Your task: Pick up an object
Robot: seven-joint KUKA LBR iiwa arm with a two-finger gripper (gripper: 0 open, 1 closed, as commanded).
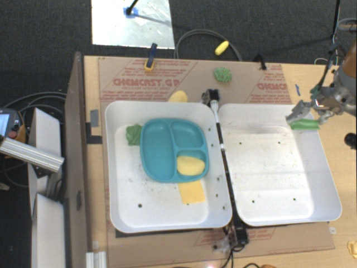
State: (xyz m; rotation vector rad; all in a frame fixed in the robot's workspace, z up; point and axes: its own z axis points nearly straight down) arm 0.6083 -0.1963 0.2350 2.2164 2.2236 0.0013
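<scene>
I logged the left bin [120, 149], centre-left: teal divided plate [167, 147] bearing a yellow lump [190, 164], flat yellow piece [192, 192] below, green scrap [133, 134] beside. Right bin [279, 172]. At right edge, gripper [305, 115] over a green object [304, 125]; whether clamped, I couldn't tell.

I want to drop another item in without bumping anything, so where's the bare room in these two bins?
The right bin has the most bare floor, from the middle divider across to its near edge; the gripper and a green object sit at its far right corner. The left bin is crowded: the teal tray, yellow slice and green leaf leave only its near left corner.
</scene>
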